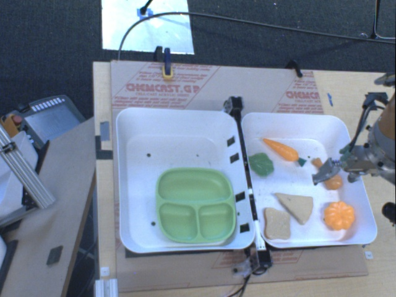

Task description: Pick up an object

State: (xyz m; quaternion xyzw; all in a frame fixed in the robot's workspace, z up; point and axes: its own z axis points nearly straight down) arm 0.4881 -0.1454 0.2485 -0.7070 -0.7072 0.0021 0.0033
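The right bin [291, 124] holds several toy foods. An orange carrot [281, 149] lies at the back, with a green leafy piece [261, 164] to its left. A tan bread wedge [297, 206] and a bread slice [277, 223] lie near the front, and an orange pumpkin-like fruit [339, 215] sits at the front right. My gripper [324, 173] reaches in from the right, low over the bin's right half. A small orange piece [335, 182] lies right beside its tip and is partly hidden by it.
The left bin [179, 124] holds a green divided plate [195, 204] toward its front. A black divider clip strip [241, 166] runs between the bins. The arm's wrist [377, 156] hangs over the right bin's right wall.
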